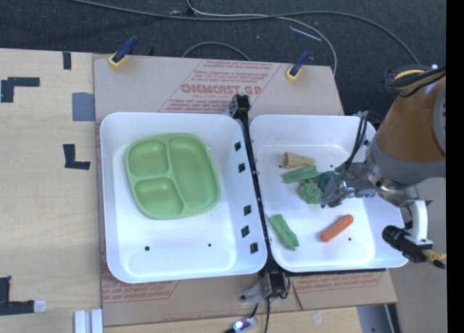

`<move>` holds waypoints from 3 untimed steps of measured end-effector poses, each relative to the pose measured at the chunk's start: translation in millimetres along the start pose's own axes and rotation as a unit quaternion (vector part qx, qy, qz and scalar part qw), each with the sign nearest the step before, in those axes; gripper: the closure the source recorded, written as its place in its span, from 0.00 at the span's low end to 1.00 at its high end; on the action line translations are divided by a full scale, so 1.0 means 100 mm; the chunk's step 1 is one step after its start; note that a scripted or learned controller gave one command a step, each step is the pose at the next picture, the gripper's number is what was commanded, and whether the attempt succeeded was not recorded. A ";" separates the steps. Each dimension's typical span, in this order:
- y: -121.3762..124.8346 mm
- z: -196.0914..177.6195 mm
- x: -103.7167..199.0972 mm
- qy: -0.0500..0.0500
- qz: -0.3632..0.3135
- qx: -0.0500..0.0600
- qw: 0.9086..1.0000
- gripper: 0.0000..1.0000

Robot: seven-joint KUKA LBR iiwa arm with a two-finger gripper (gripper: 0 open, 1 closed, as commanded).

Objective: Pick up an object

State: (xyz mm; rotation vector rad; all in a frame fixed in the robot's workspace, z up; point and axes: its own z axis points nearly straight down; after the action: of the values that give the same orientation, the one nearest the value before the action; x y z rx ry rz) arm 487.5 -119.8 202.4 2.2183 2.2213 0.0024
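Now we see two white bins side by side on the bench. Our gripper (pixel 332 192) reaches into the right bin (pixel 362 252) from the 3 o'clock side, and it sits low over the toys there. Its dark tip is right up against a bumpy green broccoli toy (pixel 310 191), which lies just at the gripper's 9 o'clock. We cannot tell whether they touch, and we cannot tell how the gripper's tip is set, because it looks like one dark blur.

A flat green piece (pixel 299 175) lies at about 10 o'clock from the gripper, just above the broccoli. A small tan cone (pixel 296 159) lies a bit farther along at 11 o'clock. An orange carrot (pixel 336 228) lies near the gripper at 6 o'clock, apart from it. A long green veggie (pixel 283 231) lies at 8 o'clock, close to the wall between the bins.

Our grey arm (pixel 409 136) with its orange band comes in from 3 o'clock.

The left bin (pixel 174 259) holds a green plate (pixel 172 175) with three parts, well apart from the gripper at 9 o'clock.
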 end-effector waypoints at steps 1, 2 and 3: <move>0.01 -0.40 0.00 0.000 0.000 0.000 1.000 1.00; 0.12 -0.26 0.54 0.001 -0.002 0.003 1.000 1.00; 0.28 -0.14 1.07 0.000 -0.002 0.003 1.000 1.00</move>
State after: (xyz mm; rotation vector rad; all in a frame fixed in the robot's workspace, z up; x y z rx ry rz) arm 515.0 -13.2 216.2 2.2168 2.2287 -0.0025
